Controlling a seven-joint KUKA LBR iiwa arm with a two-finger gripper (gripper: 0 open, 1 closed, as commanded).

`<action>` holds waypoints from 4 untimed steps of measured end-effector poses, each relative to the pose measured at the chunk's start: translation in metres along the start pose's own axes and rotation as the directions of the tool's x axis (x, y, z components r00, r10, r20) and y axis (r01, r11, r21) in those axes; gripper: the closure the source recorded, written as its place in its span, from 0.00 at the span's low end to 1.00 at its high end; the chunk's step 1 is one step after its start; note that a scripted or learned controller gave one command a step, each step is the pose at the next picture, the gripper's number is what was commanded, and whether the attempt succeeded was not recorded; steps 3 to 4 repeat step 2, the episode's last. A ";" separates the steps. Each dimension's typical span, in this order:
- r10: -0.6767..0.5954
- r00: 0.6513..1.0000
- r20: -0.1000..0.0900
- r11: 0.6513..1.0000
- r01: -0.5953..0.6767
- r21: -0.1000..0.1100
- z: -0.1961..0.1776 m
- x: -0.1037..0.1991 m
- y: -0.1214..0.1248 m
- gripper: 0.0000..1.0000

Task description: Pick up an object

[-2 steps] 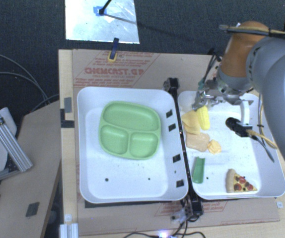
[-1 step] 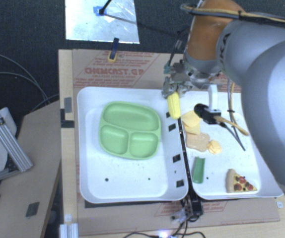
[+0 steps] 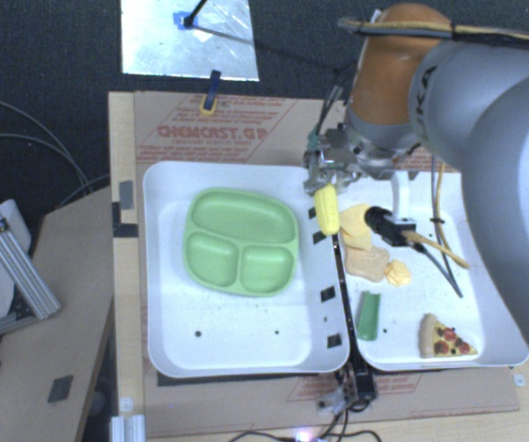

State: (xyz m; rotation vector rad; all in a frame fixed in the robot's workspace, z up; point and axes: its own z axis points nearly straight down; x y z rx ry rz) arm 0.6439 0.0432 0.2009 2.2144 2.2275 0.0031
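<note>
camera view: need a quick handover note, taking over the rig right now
Hand: over the wall between the two bins, right at the upper end of the yellow corn cob. This view does not settle whether it has a grip.
Things: the corn cob runs along that dividing wall. The right bin holds pale yellow pieces, a green stick and a pizza slice. The left bin holds a green divided plate.
Done: hand is at the corn cob.
Left: confirm the grip, then lift the cob clear.
</note>
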 end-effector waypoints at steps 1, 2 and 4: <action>-0.002 1.000 -0.001 1.000 0.002 0.003 0.002 0.049 -0.035 1.00; 0.002 1.000 0.001 1.000 -0.002 0.002 0.017 0.050 -0.035 1.00; 0.002 1.000 0.001 1.000 -0.002 0.002 0.017 0.050 -0.035 1.00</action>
